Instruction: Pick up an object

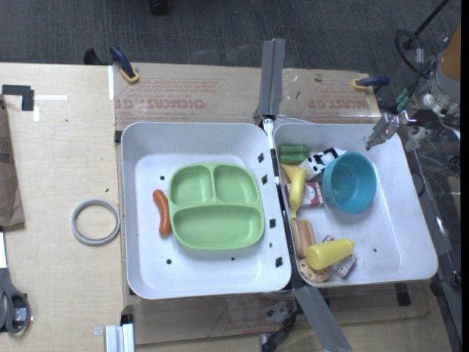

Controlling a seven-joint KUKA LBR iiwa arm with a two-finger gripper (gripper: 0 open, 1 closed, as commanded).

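Hovering over the far right corner of the right bin (410, 262), the pincer (382, 134) is showing as a small metal piece at the end of the arm's wrist (429, 108); its opening is too small and blurred to tell, and nothing is showing between its tips. Just below and left of it, a blue bowl (350, 183) is sitting upright, near but apart. Farther left of the pincer, a banana (296, 188) and a green pepper (293, 153) are lying against the bin's left wall. Well below it, a yellow bottle (329, 254) is lying on its side over a hot dog (302, 235) and some wrappers. Well to the left, in the left bin (139, 262), a green divided plate (216, 205) is lying flat, with an orange carrot (163, 213) just beside its far side. Beyond that bin, a tape ring (96, 221) is resting on the bench (58, 152).
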